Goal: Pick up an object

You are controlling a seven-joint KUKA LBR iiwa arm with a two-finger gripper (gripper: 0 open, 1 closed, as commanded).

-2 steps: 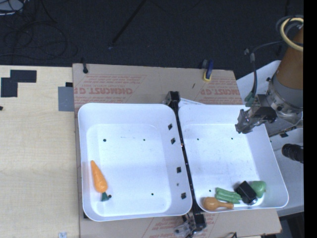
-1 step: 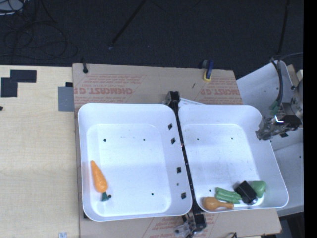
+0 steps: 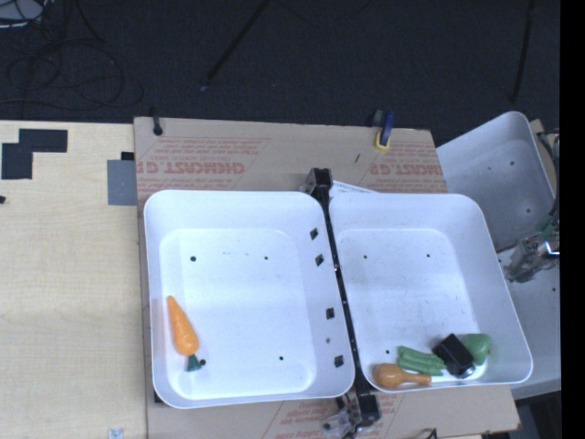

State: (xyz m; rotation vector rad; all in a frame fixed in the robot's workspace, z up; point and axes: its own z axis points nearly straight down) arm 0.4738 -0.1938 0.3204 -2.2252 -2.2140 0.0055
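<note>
pale wood bench (image 3: 64, 291) under a sheet of printed cardboard (image 3: 238, 158), dark floor and cables beyond. no object is named by the task, so anything in the bins could serve. the easiest candidate looks to be the orange toy carrot (image 3: 181, 326), which lies alone on the floor of the left bin (image 3: 228, 199), near its left wall and toward the near corner, tip pointing away and its small green stub at the near end. the right bin (image 3: 411, 204) holds a tight cluster in its near right corner: a black block (image 3: 454, 354) resting against a long green piece (image 3: 420, 361) and a rounder green piece (image 3: 478, 344), with a tan-orange pear-shaped toy (image 3: 399, 376) just beside them against the near wall. a black divider bar (image 3: 334, 282) runs between the bins. nothing is lifted, so i judge the task to be at its very start, with the approach not yet made. the next move calls for choosing a target, coming down over it and closing across its narrow width; the cluster risks a crowded, wall-blocked grasp.
</note>
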